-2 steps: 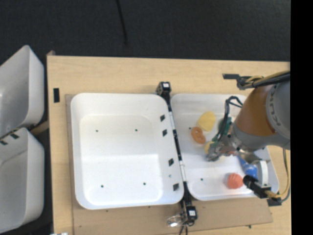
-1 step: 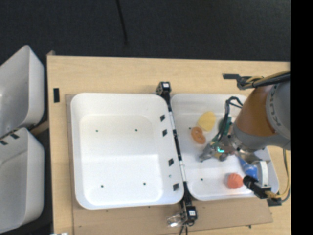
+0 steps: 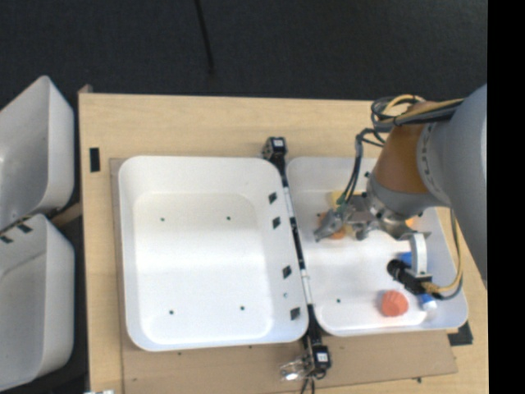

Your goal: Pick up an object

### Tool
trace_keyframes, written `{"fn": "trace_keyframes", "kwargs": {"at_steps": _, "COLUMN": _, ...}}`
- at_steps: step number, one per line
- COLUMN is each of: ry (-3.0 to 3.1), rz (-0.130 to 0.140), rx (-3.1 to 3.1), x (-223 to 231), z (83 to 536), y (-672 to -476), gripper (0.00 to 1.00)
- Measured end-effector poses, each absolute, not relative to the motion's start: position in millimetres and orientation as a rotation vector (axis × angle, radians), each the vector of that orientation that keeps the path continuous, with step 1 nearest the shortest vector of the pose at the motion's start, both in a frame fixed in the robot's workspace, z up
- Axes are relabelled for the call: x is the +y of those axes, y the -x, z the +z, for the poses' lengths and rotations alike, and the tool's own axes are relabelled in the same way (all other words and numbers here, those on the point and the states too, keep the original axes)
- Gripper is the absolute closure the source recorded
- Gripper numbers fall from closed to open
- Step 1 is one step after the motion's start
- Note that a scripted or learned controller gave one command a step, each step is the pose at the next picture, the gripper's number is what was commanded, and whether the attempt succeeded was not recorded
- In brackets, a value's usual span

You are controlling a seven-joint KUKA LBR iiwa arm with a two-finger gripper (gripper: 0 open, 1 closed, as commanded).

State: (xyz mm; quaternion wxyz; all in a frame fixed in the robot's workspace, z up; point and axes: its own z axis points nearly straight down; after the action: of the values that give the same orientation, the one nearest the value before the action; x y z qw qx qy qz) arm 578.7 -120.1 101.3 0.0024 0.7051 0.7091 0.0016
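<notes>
From my station I count two white bins on the table [image 3: 102, 253]: the left bin [image 3: 197, 253] and the right bin [image 3: 353, 294], touching along their shared edge. One arm [image 3: 410, 162] reaches in from 3 o'clock over the right bin. Its end effector [image 3: 332, 226] sits low near that bin's 9 o'clock side, close to the dividing edge. I cannot tell whether the end effector is wide or narrow, and I see nothing clearly held in it.

I count three loose things in the right bin. One red-orange ball [image 3: 394, 304] lies near the 6 o'clock wall, well apart from the end effector. One small orange piece [image 3: 338, 235] shows right at the end effector; whether they touch I cannot tell. One small yellow piece [image 3: 339, 197] lies just beyond, at the end effector's 12 o'clock.
</notes>
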Motion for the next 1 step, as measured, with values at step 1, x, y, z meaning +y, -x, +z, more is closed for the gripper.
{"fn": "trace_keyframes", "kwargs": {"at_steps": 1, "ry": -2.213, "rz": 0.005, "rx": 2.223, "x": -103.2, "z": 101.7, "y": -635.2, "gripper": 0.0}}
